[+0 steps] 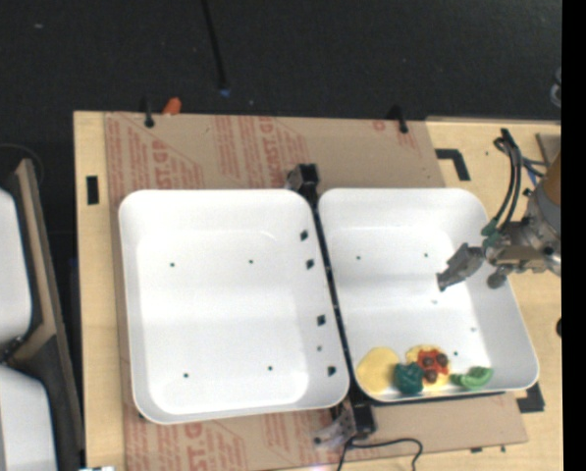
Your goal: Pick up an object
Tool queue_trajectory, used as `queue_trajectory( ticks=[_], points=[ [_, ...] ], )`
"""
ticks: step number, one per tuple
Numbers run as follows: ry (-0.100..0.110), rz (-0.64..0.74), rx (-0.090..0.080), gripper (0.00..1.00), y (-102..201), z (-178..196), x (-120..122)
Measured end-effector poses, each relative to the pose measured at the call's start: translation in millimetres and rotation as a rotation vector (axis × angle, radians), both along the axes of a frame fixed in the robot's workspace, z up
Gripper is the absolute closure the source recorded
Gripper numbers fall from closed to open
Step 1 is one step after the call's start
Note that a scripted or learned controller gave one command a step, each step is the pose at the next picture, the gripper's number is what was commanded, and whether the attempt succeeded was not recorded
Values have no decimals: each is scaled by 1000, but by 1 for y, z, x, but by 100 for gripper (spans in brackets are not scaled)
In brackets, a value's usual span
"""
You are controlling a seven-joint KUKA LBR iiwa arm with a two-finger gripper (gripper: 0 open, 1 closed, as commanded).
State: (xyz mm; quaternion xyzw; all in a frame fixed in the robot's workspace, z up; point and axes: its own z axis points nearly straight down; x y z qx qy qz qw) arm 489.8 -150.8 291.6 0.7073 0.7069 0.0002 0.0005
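Camera view: gripper (466, 271) hangs over the right bin's (391, 224) right side, fingers spread, holding nothing. Toys cluster at that bin's front edge, toward the viewer from the gripper: yellow piece (376, 369), teal piece (407, 378), red piece (430, 361), green piece (475, 377).

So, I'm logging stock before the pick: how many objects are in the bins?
4, though some may overlap and hide others. All sit clustered at the near edge of the right bin: yellow piece, teal piece, red-and-yellow piece, green piece.

Wooden bench (91, 292), printed cardboard sheet (214, 155), 2 white bins (224, 302) side by side
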Motion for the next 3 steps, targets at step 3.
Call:
queue_trajectory(
  ticks=[3],
  points=[
    [0,0,0,0,-40,-115,0]
  ],
)
